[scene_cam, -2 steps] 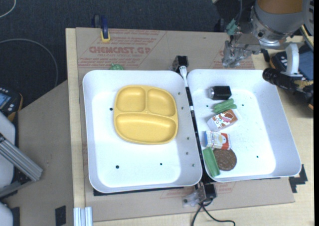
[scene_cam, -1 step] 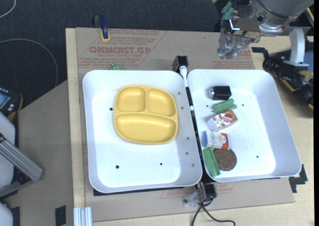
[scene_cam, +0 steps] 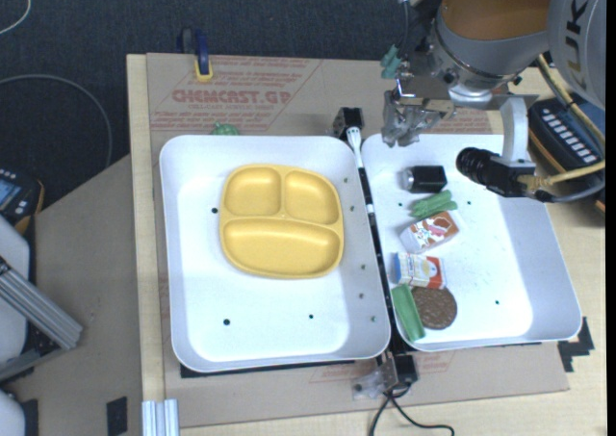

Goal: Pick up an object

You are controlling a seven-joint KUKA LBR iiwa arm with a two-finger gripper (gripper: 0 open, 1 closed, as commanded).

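Hard to see: gripper (scene_cam: pixel 402 131) is small and dark over the right bin (scene_cam: pixel 520 261) far rim; cannot tell its state.
Cut off: arm's upper body leaves the frame.
Object: black block (scene_cam: pixel 424 176), small, boxy, lying flat.
Position: in the right bin's far part, just beside and nearer than the gripper, apart from it; green pod (scene_cam: pixel 432 204) just nearer.

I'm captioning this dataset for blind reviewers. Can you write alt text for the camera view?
A grey-and-orange arm's gripper hovers over the right bin's far edge, above small items: a black block, green pod, two packets, a brown disc. The left bin holds a yellow divided plate.
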